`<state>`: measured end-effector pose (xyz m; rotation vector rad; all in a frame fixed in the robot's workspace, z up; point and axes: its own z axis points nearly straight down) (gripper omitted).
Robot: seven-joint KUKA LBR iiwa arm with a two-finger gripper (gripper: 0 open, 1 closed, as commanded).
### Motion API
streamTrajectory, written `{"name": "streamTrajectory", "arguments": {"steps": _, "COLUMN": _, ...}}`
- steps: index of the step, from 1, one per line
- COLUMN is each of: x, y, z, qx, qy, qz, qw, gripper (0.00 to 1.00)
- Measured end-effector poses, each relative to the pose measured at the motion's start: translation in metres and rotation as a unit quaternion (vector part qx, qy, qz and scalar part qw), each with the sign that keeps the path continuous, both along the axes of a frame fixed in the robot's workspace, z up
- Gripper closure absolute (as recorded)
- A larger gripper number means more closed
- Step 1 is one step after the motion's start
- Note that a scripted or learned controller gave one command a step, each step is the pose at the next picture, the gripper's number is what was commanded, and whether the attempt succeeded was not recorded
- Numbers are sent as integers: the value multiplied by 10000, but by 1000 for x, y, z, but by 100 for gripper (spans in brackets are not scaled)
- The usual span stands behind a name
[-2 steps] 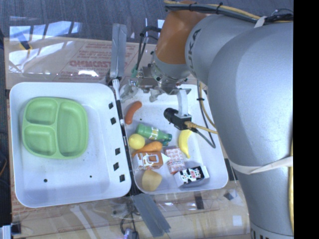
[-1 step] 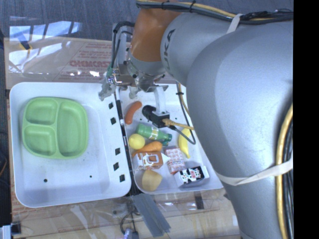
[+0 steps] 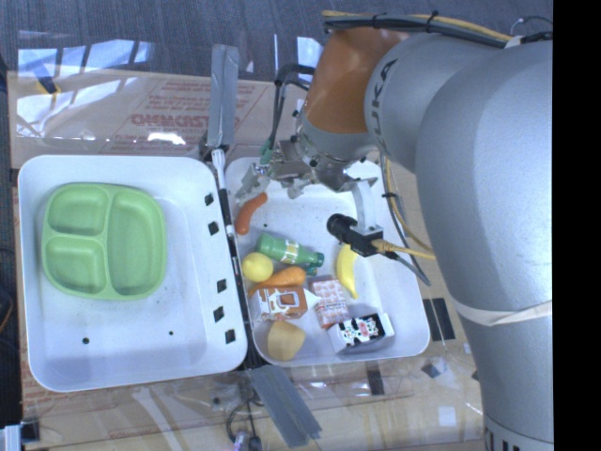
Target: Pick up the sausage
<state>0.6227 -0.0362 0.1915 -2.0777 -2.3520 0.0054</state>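
The sausage (image 3: 249,211) is a short orange-red link lying at a slant in the back left corner of the right bin (image 3: 399,285), close to the bin's left wall. My gripper (image 3: 282,170) hangs at the back of that bin, just above and to the right of the sausage. Its metal fingers point down and left toward the link, and the sausage lies on the bin floor, not between them. The grey arm with its orange band fills the view's right side and hides the bin's far right corner.
The right bin also holds a green bottle (image 3: 289,250), a lemon (image 3: 257,267), a carrot (image 3: 282,278), a banana (image 3: 346,271), a potato (image 3: 285,339), small snack packets (image 3: 330,303) and a black-and-white box (image 3: 362,330). A green divided plate (image 3: 103,241) lies in the left bin (image 3: 122,346).
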Motion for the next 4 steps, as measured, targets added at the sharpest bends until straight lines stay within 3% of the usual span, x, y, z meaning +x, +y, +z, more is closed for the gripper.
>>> {"name": "streamTrajectory", "arguments": {"steps": 2, "x": 25, "y": 31, "z": 1, "qx": 2, "qy": -29, "qz": 486, "qw": 9988, "gripper": 0}}
{"name": "streamTrajectory", "arguments": {"steps": 3, "x": 34, "y": -18, "z": 1, "qx": 2, "qy": -27, "qz": 594, "qw": 9982, "gripper": 0}}
{"name": "streamTrajectory", "arguments": {"steps": 4, "x": 19, "y": -60, "z": -51, "qx": 4, "qy": -12, "qz": 1002, "qw": 9950, "gripper": 0}}
